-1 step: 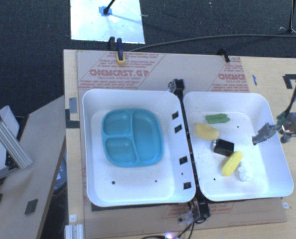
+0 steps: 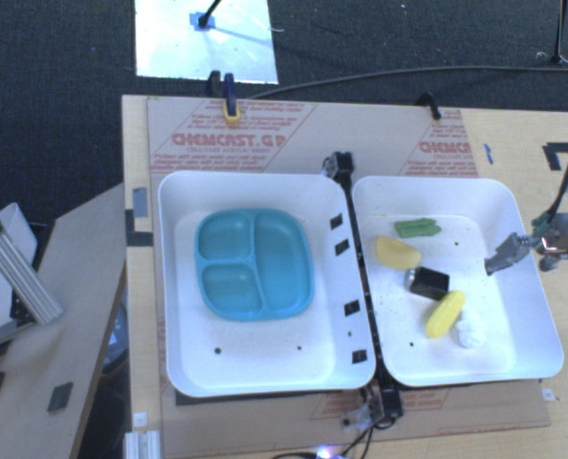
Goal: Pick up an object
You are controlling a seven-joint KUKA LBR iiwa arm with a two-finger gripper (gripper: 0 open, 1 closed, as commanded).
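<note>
Near edge of the bench: two shallow white bins side by side, left bin (image 2: 169, 357) and right bin (image 2: 544, 350), joined along a seam with black clips (image 2: 352, 308).

Nearest in the right bin: a small white lump (image 2: 471, 333), touching the near end of a yellow banana-shaped toy (image 2: 445, 314) lying at a slant. Just beyond, a small black block (image 2: 428, 282) with a silvery left end, close beside the toy's far tip. Farther again, a rounded yellow piece (image 2: 397, 253), then a flat green piece (image 2: 417, 227) at the far side, apart from the rest.

In the middle of the left bin: a teal divided plate (image 2: 255, 263) with three compartments, lying flat.

At the right wall of the right bin, level with the black block: the gripper (image 2: 504, 256), grey, hovering well apart from every item and holding nothing visible. Open or closed: impossible to tell from this angle.

Likely pick: the yellow banana-shaped toy. Probably light, smooth plastic or foam, so prone to slip or roll. Best taken across its narrow middle, clear of the white lump and black block at either end.

Farthest: a blue and yellow clamp (image 2: 229, 99) on the bench's far edge.
</note>
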